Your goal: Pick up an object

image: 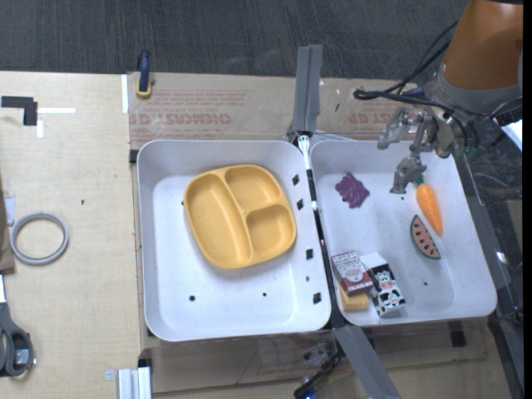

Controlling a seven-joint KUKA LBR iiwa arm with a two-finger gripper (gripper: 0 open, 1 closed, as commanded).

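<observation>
Gripper (406,173) hanging over right bin's (465,306) far edge, fingers parted and empty, carrot (429,208) just beside, purple grapes (352,190) near the middle divider

Pale wooden worktop (75,306) on the left, carrying a grey tape ring (37,216) lying flat near its left edge. Below that, grey-handled scissors (12,352), cut off by the frame. Far upper left, a small black bracket (21,106) just beside a white strip (56,111). Behind the two white bins (166,289), a printed cardboard sheet (208,110) with a blue-handled clamp (144,75) at its left corner. Above the seam between the bins, a grey bar (307,90).
</observation>
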